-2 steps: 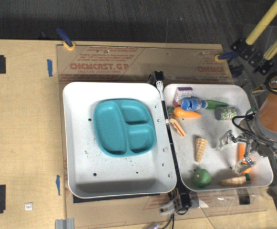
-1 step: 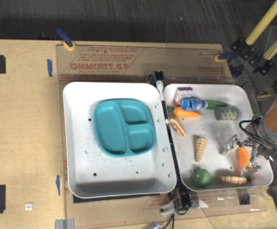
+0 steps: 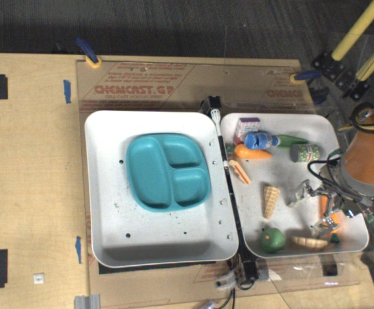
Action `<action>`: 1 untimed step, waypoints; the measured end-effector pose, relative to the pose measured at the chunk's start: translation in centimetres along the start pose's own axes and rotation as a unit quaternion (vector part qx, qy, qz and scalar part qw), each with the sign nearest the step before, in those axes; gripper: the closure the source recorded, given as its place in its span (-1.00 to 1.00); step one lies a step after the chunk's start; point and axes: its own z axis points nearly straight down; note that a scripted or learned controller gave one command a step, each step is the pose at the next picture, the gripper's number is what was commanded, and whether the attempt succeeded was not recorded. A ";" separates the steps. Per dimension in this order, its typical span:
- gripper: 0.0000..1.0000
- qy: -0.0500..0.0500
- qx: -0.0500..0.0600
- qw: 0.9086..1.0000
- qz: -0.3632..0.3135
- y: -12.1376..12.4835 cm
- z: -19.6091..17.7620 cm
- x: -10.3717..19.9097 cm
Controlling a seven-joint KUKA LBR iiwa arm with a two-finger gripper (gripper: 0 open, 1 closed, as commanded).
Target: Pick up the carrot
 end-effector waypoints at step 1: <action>1.00 -0.006 0.003 1.000 -0.001 0.0 -1.3 -0.5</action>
